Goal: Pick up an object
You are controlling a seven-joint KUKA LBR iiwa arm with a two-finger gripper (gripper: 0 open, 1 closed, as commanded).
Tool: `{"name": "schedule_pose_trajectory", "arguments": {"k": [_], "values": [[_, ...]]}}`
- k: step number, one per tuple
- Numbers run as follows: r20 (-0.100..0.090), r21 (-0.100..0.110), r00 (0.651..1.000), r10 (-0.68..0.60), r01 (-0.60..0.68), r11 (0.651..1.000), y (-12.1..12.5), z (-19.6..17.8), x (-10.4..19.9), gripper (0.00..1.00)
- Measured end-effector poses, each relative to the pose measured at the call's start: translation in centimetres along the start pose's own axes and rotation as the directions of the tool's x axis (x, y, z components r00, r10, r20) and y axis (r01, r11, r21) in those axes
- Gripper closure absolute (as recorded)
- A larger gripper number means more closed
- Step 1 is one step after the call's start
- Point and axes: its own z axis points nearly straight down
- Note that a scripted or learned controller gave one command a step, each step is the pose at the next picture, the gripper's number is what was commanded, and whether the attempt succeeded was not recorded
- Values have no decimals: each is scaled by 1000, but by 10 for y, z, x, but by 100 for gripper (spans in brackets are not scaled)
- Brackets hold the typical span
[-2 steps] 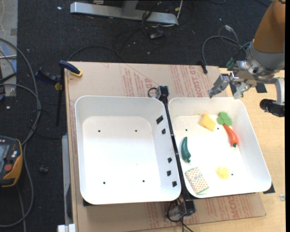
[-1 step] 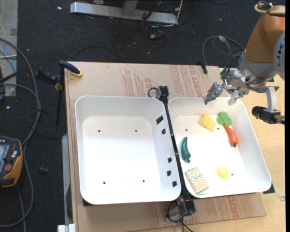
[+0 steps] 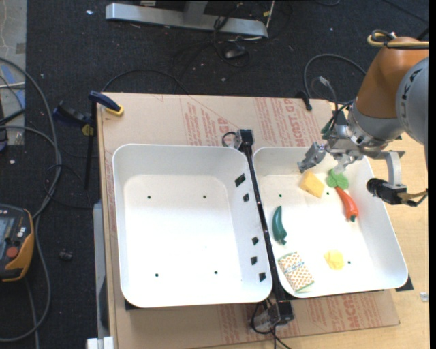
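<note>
Camera view. A brown board (image 3: 204, 119) printed with red lettering covers the counter and carries two white bins side by side. The left bin (image 3: 129, 204) has a bare floor marked by small dark dots. The right bin (image 3: 385, 235) holds a yellow block (image 3: 313, 185), a green piece (image 3: 337, 180), an orange carrot (image 3: 347, 203), a dark green pepper (image 3: 279, 225), a patterned packet (image 3: 296, 270) and a small yellow lump (image 3: 334, 260). The arm (image 3: 388, 88) enters from the right; its pincer (image 3: 329, 158) hangs over the far end of the right bin, just above the block and the green piece, fingers spread apart with nothing between them. A clamp (image 3: 105, 103) with a yellow tip sits at the board's far left corner. Around the counter lies dark speckled floor (image 3: 61, 54) strewn with black cables; a grey metal bar (image 3: 184, 19) lies at the top and an orange-edged device (image 3: 15, 242) at the left.
</note>
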Motion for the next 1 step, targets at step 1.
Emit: {"name": "schedule_pose_trajectory", "arguments": {"k": [1], "values": [[0,-1,1000,-1,1,1000,-7,50,8,0]]}}
